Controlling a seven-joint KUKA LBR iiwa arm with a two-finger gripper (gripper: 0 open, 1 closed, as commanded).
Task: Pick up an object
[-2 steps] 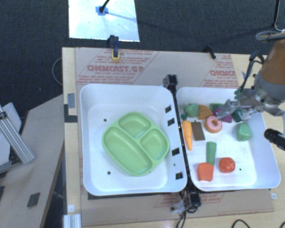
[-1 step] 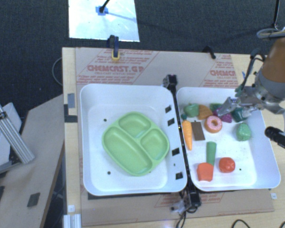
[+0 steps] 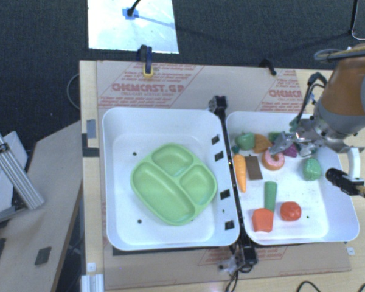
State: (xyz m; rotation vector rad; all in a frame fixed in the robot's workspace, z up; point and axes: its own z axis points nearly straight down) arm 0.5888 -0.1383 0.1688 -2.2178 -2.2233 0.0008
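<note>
Hand (image 3: 281, 143) low in the right bin (image 3: 340, 224), over the pink donut (image 3: 272, 159).
You can't tell its grip state; nothing visibly held. Divided green plate (image 3: 173, 183) sits in left bin (image 3: 118, 163).

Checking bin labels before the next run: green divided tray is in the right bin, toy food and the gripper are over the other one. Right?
Not quite. The camera view shows the green divided tray in the left bin, not the right. The toy food, such as the carrot and the red tomato, lies in the right bin, and the gripper is over that bin.
</note>
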